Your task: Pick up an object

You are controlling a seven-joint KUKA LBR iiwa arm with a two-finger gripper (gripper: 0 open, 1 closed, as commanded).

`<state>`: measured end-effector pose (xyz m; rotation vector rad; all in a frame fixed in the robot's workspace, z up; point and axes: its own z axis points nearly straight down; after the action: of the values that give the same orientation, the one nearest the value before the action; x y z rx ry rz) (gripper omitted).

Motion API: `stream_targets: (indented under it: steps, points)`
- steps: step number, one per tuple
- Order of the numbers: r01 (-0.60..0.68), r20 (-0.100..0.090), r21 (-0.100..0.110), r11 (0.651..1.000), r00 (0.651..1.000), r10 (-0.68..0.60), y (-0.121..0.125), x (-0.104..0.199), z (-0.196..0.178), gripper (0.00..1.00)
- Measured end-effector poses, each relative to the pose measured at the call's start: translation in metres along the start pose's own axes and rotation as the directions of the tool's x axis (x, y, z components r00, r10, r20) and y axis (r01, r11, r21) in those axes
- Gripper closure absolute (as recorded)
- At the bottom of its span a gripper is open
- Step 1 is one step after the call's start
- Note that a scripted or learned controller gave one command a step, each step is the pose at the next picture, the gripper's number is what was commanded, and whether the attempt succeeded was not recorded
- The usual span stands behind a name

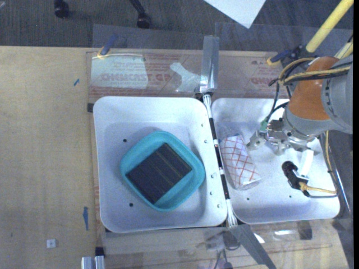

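A white pouch with a red crosshatch print [239,161] lies in the right bin [280,206], against its left wall. A teal square dish with a dark ribbed inside [162,170] sits tilted in the middle of the left bin [112,122]. My gripper [276,139] hangs low over the right bin, just right of the pouch's upper end, under the orange-banded wrist [311,97]. Nothing shows between it and the pouch.
A metal divider [216,150] runs between the two bins. A black and white fitting with a yellow cable [297,175] trails from the wrist over the right bin's floor. A yellow pole [334,15] crosses the upper right corner.
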<state>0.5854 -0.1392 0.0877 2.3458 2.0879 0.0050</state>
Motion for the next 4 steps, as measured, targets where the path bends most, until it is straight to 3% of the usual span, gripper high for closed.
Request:
stream_targets:
  steps: [1, 2, 3, 4]
  points:
    - [0.198, 0.004, 0.0, 0.98, 0.98, -0.198, 0.004, -0.08, -0.044, 0.0]
    - [0.277, 0.001, 0.004, 0.961, 0.961, -0.277, -0.034, -0.003, -0.018, 0.0]
    - [0.327, 0.026, -0.007, 0.945, 0.945, -0.326, 0.019, 0.023, -0.004, 0.0]
    - [0.37, 0.003, 0.001, 0.929, 0.929, -0.37, -0.01, 0.051, -0.097, 0.0]
